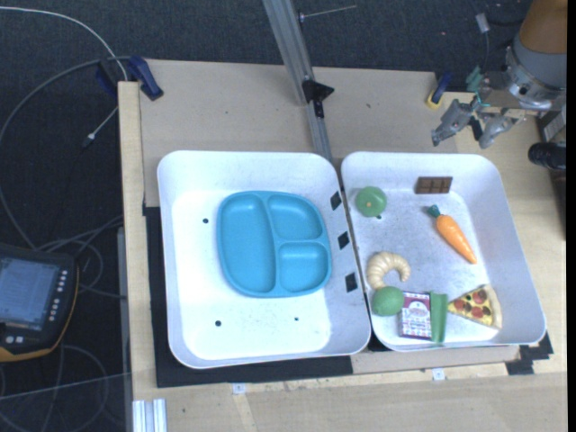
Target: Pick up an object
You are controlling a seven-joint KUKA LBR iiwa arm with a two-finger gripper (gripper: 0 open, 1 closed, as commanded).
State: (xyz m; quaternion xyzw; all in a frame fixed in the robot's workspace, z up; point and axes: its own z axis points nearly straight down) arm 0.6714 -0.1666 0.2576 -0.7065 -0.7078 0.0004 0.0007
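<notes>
We see the grey two-finger gripper (472,126) hanging over bare bench wood, just past the far rim of the right shallow white bin (513,241), near its far-right corner. Jaws look spread apart w/ nothing between them. Arm w/ orange band enters top right.

Right bin holds all the pickable items. Far edge: small brown chocolate-bar block (433,185), close to the rim, nearest the gripper. Orange toy carrot (454,235) lies slanted mid-bin, open floor around it on all sides. Green round toy fruit (370,201) sits near the left wall, by the divide btw bins. Near side is crowded: cream toy croissant (388,265) touching a green ball-shaped toy (388,301); beside that a small red-and-white printed box (416,316), a green strip alongside, then a toy pizza slice (477,306) near the front-right rim.

Left white bin (180,241) carries a blue sectioned plastic plate (273,242), centred, free room toward its near edge.

A slanted aluminium rail (292,52) crosses the bench's far side, ending at the bins' shared corner.
</notes>
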